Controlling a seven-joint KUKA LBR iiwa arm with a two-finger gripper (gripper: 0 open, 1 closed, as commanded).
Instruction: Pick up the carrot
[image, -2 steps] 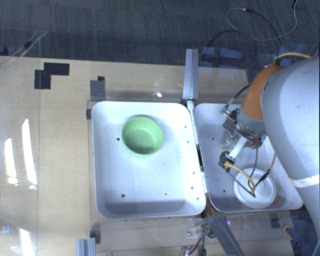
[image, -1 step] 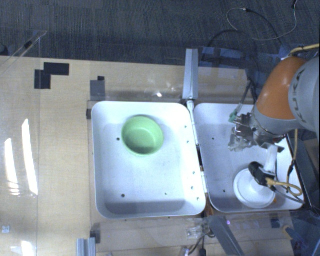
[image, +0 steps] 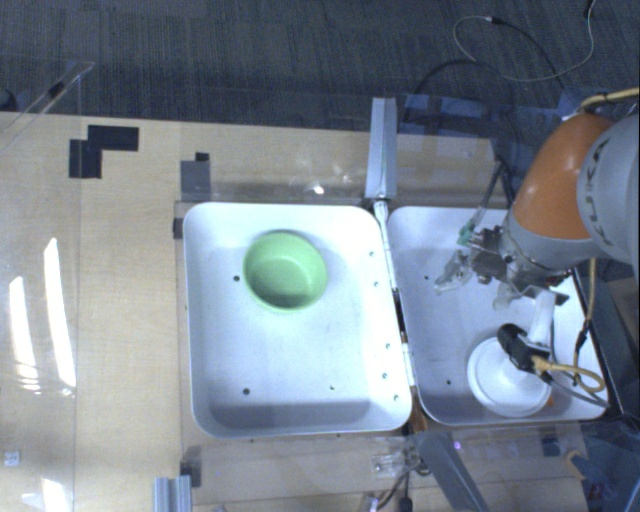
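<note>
green bowl (image: 286, 270) in left bin (image: 215, 400) | white bowl (image: 505, 382) in right bin (image: 430, 330) | gripper (image: 462, 268) above right bin

A pale wooden desk (image: 100, 300) carries two shallow white bins side by side: the left bin (image: 290, 400) and the right bin (image: 430, 330), their edges touching.
</note>
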